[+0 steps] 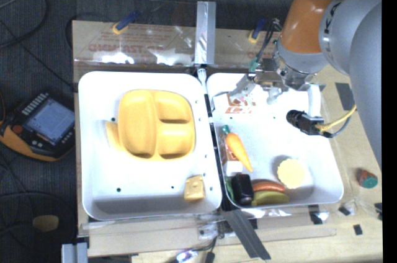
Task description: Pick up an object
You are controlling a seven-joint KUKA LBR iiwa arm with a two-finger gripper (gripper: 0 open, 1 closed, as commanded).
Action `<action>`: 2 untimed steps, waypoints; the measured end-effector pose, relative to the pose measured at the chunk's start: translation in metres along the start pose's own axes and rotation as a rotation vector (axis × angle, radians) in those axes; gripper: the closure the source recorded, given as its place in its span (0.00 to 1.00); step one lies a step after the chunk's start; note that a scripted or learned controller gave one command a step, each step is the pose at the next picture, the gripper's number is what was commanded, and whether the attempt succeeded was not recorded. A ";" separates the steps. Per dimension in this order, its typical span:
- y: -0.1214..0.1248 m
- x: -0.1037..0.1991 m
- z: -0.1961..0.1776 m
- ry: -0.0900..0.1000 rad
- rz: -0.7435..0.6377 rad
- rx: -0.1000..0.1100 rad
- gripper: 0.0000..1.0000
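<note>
My gripper (pixel 257 92) hangs over the far left part of the right bin (pixel 322 150), open, with nothing between its fingers. Just below it on the bin floor lies a small clear packet with red print (pixel 239 108). Nearer the front of this bin are an orange carrot (pixel 238 151), a pale yellow round disc (pixel 293 172), a black block (pixel 242 188), a red-brown sausage (pixel 268 184) and a yellow-green slice (pixel 271 198). The left bin (pixel 93 181) holds a yellow divided plate (pixel 155 123) and a small yellow cheese-like block (pixel 194 188).
A metal divider strip (pixel 205 32) stands behind the wall between the two bins. A black cable plug (pixel 302 121) hangs from the wrist over the right bin. A handheld pendant (pixel 40 125) lies on the floor to the left of the bench.
</note>
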State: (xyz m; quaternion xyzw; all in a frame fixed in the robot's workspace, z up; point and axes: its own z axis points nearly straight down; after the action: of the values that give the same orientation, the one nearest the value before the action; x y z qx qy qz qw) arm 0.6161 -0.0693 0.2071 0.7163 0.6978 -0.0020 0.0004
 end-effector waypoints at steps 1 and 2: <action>-0.027 0.020 -0.153 0.000 0.158 -0.001 0.00; -0.073 0.010 0.007 0.003 0.145 0.002 0.00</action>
State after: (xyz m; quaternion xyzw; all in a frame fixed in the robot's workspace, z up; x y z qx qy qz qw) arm 0.5437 -0.0571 0.2000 0.7650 0.6441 -0.0018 -0.0012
